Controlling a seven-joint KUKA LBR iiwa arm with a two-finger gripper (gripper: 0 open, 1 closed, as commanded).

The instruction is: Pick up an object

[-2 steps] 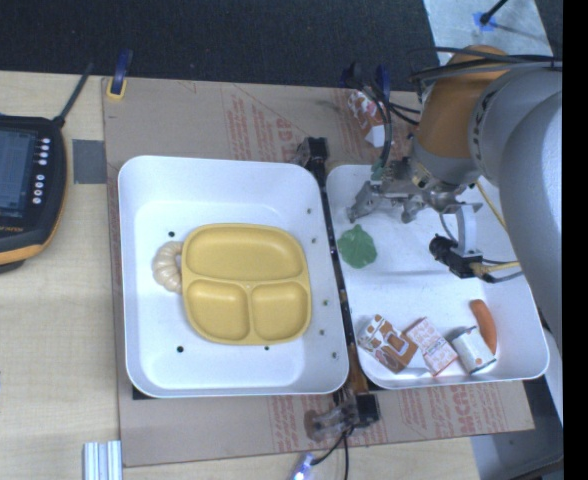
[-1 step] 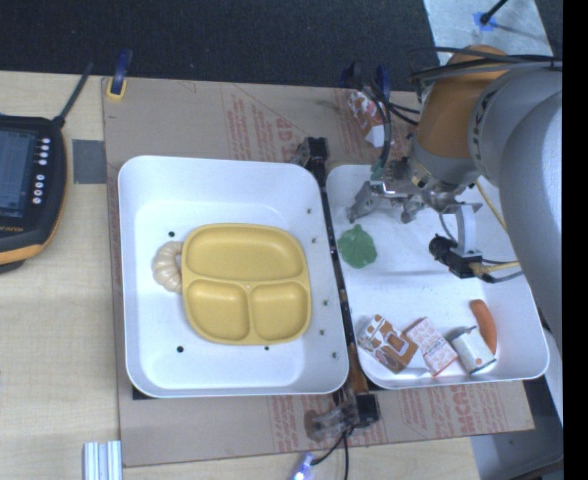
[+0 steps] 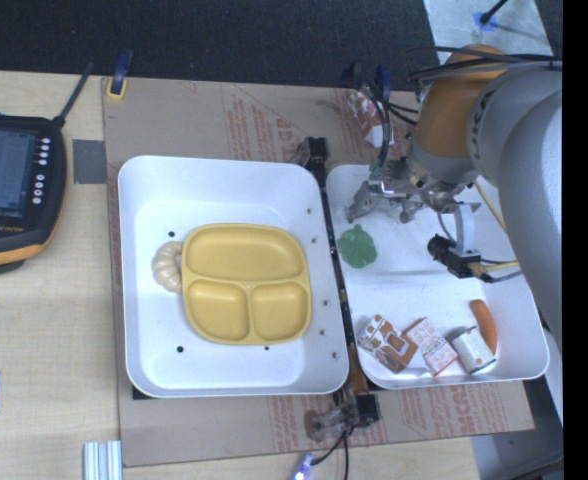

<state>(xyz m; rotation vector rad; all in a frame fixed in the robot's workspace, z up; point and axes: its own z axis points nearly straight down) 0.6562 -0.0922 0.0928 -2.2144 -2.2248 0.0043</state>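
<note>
Green object (image 3: 357, 246), probably soft and light, is located in the right bin (image 3: 519, 368) at its left wall, just below the gripper (image 3: 386, 206). Jaw state cannot be determined. A grasp across its middle is advised.

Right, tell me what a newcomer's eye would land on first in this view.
First the yellow divided tray lying in the middle of the left bin, with a pale tan object tucked at its left edge. Then the grey arm with its orange band, reaching over the right bin's far end, its pincer just above a green broccoli-like piece.
</note>
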